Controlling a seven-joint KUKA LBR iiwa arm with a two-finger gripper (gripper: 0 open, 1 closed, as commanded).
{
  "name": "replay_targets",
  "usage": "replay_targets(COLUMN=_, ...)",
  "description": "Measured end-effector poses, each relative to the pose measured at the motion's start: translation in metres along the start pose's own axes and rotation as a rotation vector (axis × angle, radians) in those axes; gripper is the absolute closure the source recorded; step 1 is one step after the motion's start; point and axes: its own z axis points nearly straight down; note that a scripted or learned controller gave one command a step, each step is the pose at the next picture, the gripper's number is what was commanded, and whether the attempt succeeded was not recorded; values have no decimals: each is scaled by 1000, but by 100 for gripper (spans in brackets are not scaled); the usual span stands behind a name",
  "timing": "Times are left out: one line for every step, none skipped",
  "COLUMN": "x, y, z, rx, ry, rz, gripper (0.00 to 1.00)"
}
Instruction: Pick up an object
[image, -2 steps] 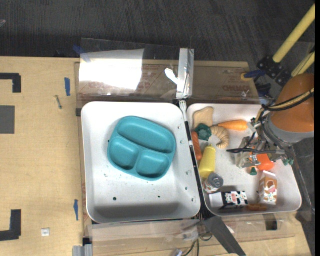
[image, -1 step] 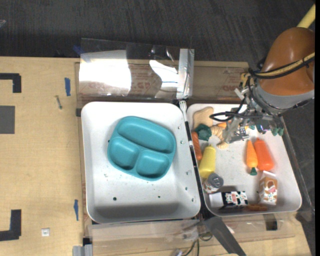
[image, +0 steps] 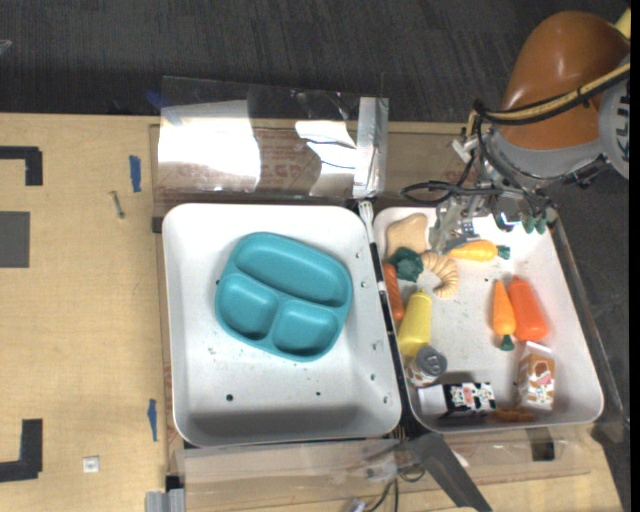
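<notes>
Hand (image: 462, 232) grip unclear over right bin (image: 575, 300) of toys, teal tray (image: 284, 294) in left bin (image: 200, 380)

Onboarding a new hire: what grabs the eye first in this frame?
The teal divided plate dominates, lying alone in the left bin. Next, the clutter of toy food in the right bin, notably two orange carrots side by side. The arm's orange band looms at top right, above that bin's far end.

Single fixed camera above bench (image: 70, 300), looking down at slant; both white bins fill centre frame, left bin (image: 190, 400), right bin (image: 575, 350); arm (image: 560, 70) enters from right.
</notes>
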Motion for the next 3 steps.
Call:
replay_targets(x=0, y=-1, z=0, rx=1, ry=1, rz=2, gripper=0)
replay_targets(x=48, y=-44, z=133, rx=1, ry=3, rz=9, gripper=0)
replay_targets(x=46, y=-42, z=122, rx=3, ry=-6, rz=6, gripper=100)
